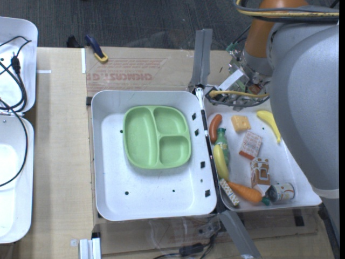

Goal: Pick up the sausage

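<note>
The sausage [215, 127], reddish brown and short, lies near the far left corner of the right bin [302, 196], close to the wall between the bins. My gripper [233, 83] hangs over that bin's far edge, up and to the right of the sausage, among yellow cable and wrist parts. It is apart from the sausage. The big grey arm covers the bin's right side.
Just below the sausage lie a green bottle [221, 140] and a banana [220, 162]. Also in the right bin are an orange cracker [240, 123], a second banana [269, 124], a red-and-white packet [251, 144], a small box [260, 171], a carrot [243, 192] and a can [280, 192]. A green divided plate [158, 137] sits in the left bin [108, 198].
</note>
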Tool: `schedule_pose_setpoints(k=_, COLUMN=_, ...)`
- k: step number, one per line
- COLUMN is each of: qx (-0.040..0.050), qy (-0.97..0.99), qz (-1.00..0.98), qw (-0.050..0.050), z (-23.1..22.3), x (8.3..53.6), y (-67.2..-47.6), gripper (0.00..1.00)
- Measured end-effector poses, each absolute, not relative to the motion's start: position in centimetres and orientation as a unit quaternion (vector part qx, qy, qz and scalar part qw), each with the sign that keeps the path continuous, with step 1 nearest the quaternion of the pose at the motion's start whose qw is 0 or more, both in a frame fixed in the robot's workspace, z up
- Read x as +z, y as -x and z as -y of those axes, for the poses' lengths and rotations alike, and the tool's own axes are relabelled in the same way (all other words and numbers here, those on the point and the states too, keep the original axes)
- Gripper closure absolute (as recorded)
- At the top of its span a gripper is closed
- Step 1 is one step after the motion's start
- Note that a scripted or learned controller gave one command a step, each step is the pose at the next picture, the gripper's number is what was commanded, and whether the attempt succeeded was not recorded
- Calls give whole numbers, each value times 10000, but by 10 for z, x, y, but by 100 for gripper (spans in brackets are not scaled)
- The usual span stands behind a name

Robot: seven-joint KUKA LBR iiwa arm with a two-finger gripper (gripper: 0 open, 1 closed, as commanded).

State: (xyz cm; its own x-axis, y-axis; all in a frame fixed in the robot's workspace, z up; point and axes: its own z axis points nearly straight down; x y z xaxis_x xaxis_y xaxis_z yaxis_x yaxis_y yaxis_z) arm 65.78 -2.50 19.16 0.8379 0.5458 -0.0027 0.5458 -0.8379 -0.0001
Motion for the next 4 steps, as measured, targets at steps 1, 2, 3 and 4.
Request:
schedule_pose_setpoints(k=1, qx=-18, qy=-9587, qz=-2845, qw=3, z=25, x=191, y=-658, gripper=0)
schedule_pose_setpoints(k=2, qx=-30, qy=-9715, qz=-2370, qw=-1, z=44, x=190, y=-628, gripper=0)
schedule_pose_setpoints(k=3, qx=-19, qy=-9669, qz=-2550, qw=-2, z=-73, x=191, y=-636, gripper=0)
schedule_pose_setpoints(k=4, qx=62, qy=-9655, qz=-2604, qw=-14, z=-133, x=110, y=-653, gripper=0)
